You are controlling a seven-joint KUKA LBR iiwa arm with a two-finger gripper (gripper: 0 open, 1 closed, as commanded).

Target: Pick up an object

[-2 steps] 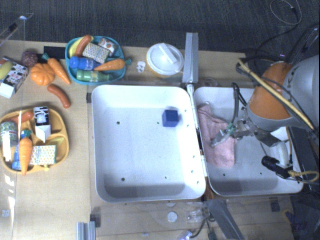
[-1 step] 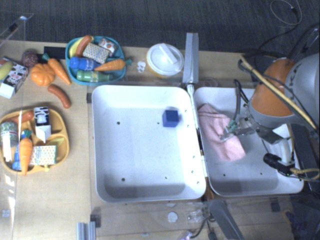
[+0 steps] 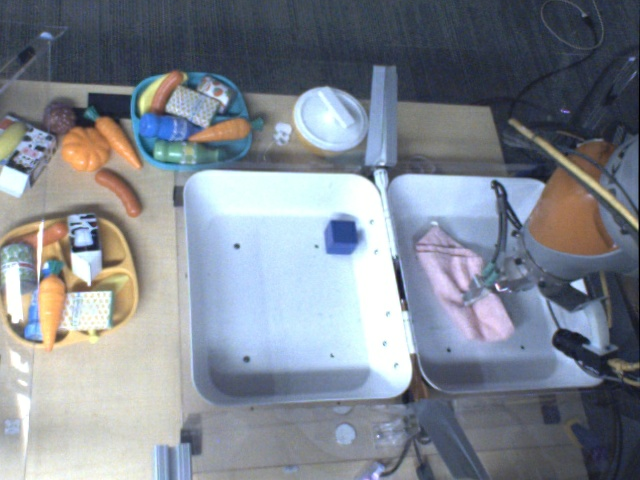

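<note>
Here we see the pincer (image 3: 488,280) down in the right bin (image 3: 440,363), its tips touching the pink cloth (image 3: 458,280) that lies crumpled on the bin floor; we cannot tell how wide it stands. Further left, a blue cube (image 3: 342,235) sits alone in the left bin (image 3: 290,358). Beyond the bins, on the desk (image 3: 150,388), we find a yellow tray (image 3: 122,268) and a blue bowl (image 3: 190,154) of toy food, and a white lid (image 3: 330,116).
</note>
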